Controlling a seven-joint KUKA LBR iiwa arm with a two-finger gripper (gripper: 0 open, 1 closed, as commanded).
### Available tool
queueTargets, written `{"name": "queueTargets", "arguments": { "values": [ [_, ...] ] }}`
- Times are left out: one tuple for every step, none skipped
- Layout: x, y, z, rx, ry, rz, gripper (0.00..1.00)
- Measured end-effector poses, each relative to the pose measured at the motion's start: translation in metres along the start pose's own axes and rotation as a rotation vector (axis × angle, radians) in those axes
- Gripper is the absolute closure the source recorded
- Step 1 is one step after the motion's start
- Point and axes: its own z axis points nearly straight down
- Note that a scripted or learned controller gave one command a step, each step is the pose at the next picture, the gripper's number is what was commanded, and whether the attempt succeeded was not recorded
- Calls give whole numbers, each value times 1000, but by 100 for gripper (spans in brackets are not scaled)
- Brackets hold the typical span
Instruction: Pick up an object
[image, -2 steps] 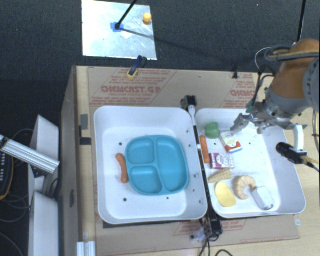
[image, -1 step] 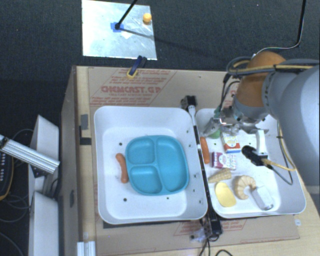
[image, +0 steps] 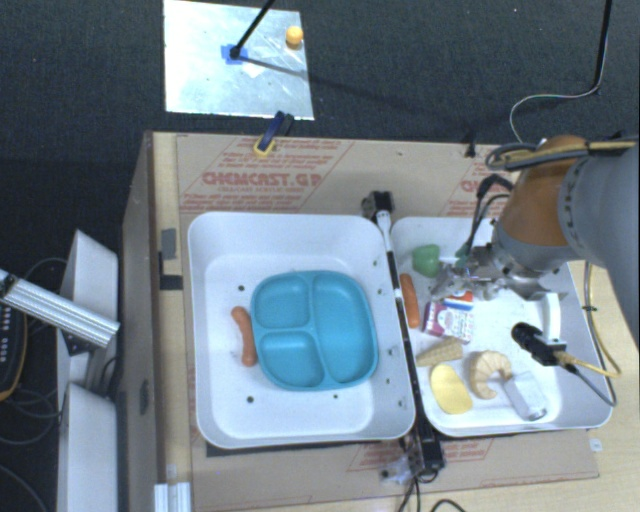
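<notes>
The small carton (image: 449, 320), white with red and purple print, lay in the middle of the right bin (image: 440, 232). The claw (image: 468, 277) hung just beyond the carton's far edge, close over it. From my feed I could not tell whether it was wide or narrow, and I saw nothing held in it.

Around the carton lay the other things in that bin. A rounded green piece (image: 427, 259) sat at the far left. An orange sausage (image: 410, 300) lay lengthwise along the left wall, just left of the carton. A pale beige wedge (image: 441, 351) lay on the carton's near side. Nearer still was a yellow piece (image: 451, 388), with a tan curved piece (image: 487, 372) just to its right. A clear, greyish item (image: 524, 396) lay at the near right; I could not make out what it was.

The grey arm (image: 560, 205), with its orange band, reached in from the right over that bin's far side.

The left bin (image: 290, 235) held a blue plate (image: 313, 330) with 3 compartments. A second orange sausage (image: 244, 335) lay just beside the plate's left rim.

The 2 bins sat side by side on the worktop (image: 260, 175), which was covered by brown sheet printed in red.
</notes>
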Motion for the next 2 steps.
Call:
{"name": "queueTargets", "arguments": {
  "values": [
    [24, 47, 2, 45, 6, -3, 0],
    [22, 46, -9, 51, 4, -5, 100]
  ]
}}
